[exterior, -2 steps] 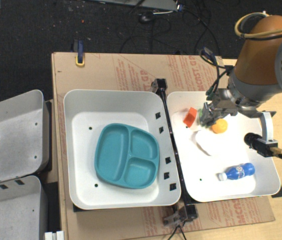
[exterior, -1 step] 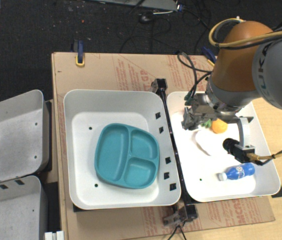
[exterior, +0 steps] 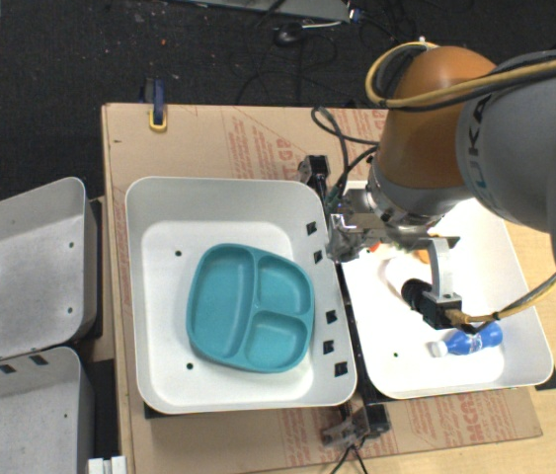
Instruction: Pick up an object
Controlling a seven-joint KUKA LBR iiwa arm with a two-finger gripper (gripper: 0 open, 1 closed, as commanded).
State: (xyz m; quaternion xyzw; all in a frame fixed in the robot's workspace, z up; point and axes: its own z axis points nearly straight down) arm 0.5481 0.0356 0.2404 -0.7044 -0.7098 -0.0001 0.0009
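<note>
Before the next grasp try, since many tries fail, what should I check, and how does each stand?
1. Something to pick in the right bin: a blue and white object lies there, ok.
2. Arm above that bin: ok.
3. Teal plate lies flat in the left bin, apart from the arm: ok.
4. Anything already held: cannot tell.

Shows plain teal across the divided plate (exterior: 251, 309). Has white on both the left bin (exterior: 159, 215) and the right bin (exterior: 406, 368), with small black squares (exterior: 329, 316) along the left one's rim. Puts blue and white on a small object (exterior: 467, 343). Covers the table (exterior: 258, 131) in tan with red print. Pairs a grey arm (exterior: 539, 156) with an orange band (exterior: 436, 87).
</note>
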